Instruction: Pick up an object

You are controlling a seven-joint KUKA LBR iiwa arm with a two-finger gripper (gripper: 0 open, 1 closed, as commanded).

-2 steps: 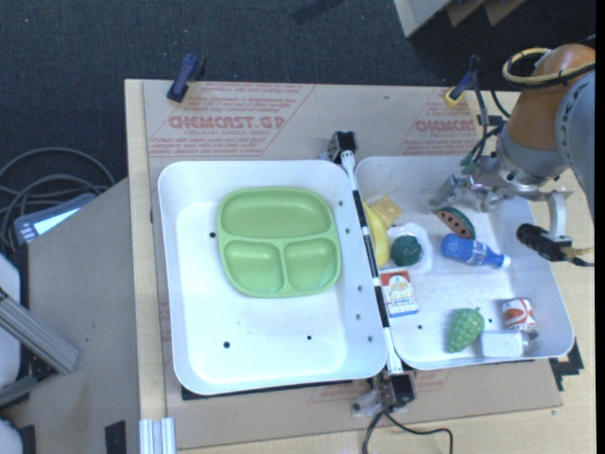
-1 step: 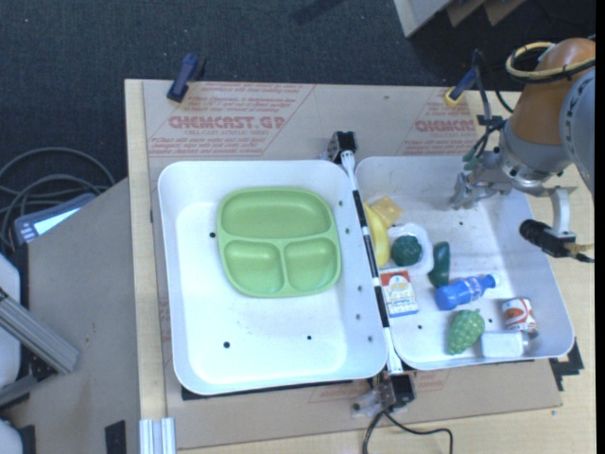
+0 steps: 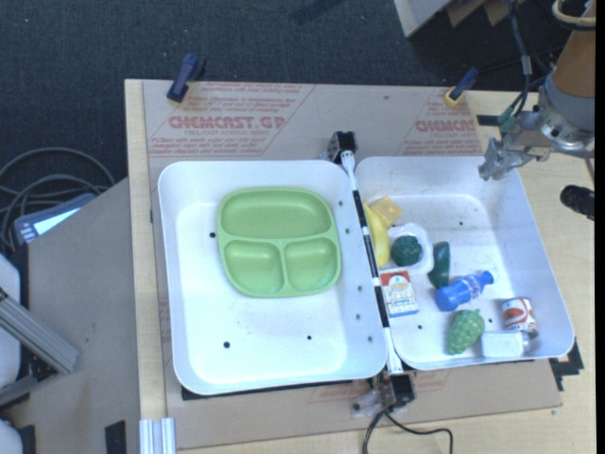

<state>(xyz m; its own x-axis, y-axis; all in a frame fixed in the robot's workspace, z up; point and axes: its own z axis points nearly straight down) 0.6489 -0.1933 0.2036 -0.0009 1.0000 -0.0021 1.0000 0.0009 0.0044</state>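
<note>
Nearest the lens, along the right bin's (image 3: 553,296) front edge, small items are lying in a loose row: a bumpy green fruit (image 3: 464,330), a white block (image 3: 502,345) touching its right side, and a red-and-white can (image 3: 516,313) just behind that block. Any of these could serve as the object to pick up; none is being singled out yet.

Working outward: a blue bottle (image 3: 462,289) is lying on its side just behind the fruit, a dark green piece (image 3: 440,264) beside it, a round teal object (image 3: 406,250) resting on something white, a yellow banana (image 3: 380,230) running along the divider, and a red-and-white carton (image 3: 399,293) near the divider too. They are sitting jumbled, as if tipped in, which is leaving little room between neighbours for a clean grasp.

The gripper (image 3: 494,162) is hovering at the bin's far right corner, well apart from every item, holding nothing. Whether the fingers are spread or closed I cannot tell; they are too small and dark here.

The left bin (image 3: 180,282) is carrying a green divided tray (image 3: 280,240). Both bins are sitting on the desk (image 3: 274,112).
</note>
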